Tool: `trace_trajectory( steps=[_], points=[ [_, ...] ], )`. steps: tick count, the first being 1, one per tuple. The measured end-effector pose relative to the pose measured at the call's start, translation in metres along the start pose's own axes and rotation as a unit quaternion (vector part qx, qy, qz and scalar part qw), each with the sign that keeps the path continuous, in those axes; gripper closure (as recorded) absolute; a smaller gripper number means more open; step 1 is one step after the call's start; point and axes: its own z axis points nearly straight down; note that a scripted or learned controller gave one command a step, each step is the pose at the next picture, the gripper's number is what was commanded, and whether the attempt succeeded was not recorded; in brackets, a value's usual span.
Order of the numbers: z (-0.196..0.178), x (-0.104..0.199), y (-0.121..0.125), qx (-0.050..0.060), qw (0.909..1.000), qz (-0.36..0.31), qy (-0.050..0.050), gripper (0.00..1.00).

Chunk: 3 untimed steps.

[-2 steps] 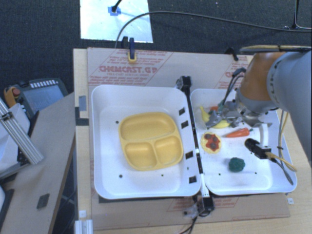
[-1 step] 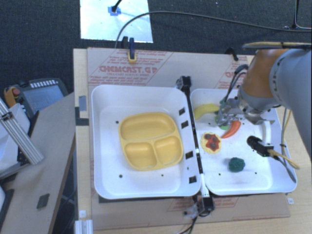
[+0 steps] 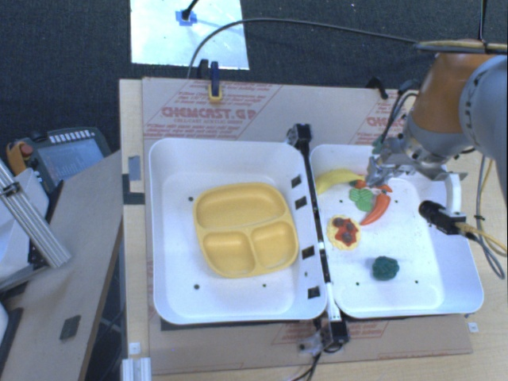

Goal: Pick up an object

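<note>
Green toy broccoli [image 3: 386, 267] lies near the right bin's [image 3: 456, 292] front edge, well right of a yellow divided tray [image 3: 242, 228] filling the left bin [image 3: 171, 213]. Further right, the gripper [image 3: 379, 175] hovers over an orange toy carrot [image 3: 376, 208] by the back edge; its hold cannot be judged, so the pick looks unfinished.

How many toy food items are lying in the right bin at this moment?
5: a banana at the far left, a green vegetable and an orange-red pepper under the gripper, a small pizza mid-left, broccoli nearest the camera. The gripper may hide more.
</note>
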Motion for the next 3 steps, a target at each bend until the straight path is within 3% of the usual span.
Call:
trace_trajectory(
  steps=[2, 3],
  points=[
    [-0.106, -0.006, -0.001, 0.001, 1.0000, 0.000, 0.000, 1.00],
    [-0.106, 0.053, -0.004, 0.003, 1.0000, -0.003, 0.002, 1.00]
  ],
)
